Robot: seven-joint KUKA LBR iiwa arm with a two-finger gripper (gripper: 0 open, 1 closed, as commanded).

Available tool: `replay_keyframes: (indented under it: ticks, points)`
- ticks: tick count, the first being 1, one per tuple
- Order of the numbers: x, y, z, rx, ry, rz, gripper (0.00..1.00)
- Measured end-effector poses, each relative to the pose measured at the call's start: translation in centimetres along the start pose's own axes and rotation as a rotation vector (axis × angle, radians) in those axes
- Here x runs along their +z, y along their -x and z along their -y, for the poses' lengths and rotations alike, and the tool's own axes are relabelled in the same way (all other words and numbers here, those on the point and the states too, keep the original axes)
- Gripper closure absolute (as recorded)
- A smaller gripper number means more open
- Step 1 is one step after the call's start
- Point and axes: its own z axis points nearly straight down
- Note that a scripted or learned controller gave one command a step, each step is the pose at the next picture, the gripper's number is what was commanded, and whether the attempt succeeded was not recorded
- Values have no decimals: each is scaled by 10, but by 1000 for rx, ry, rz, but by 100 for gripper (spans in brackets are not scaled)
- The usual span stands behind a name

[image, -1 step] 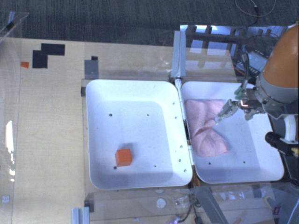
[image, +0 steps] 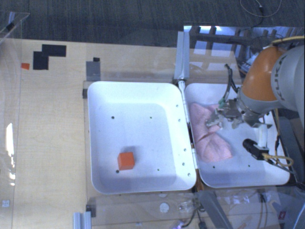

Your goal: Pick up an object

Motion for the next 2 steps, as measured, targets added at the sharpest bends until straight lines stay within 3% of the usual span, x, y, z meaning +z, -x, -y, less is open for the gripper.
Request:
replay_keyframes:
  ticks: [1,2]
  points:
    - [-31,-25,-55,91,4,-1,0]
    - [-16,-23,-36,113,2,0,0]
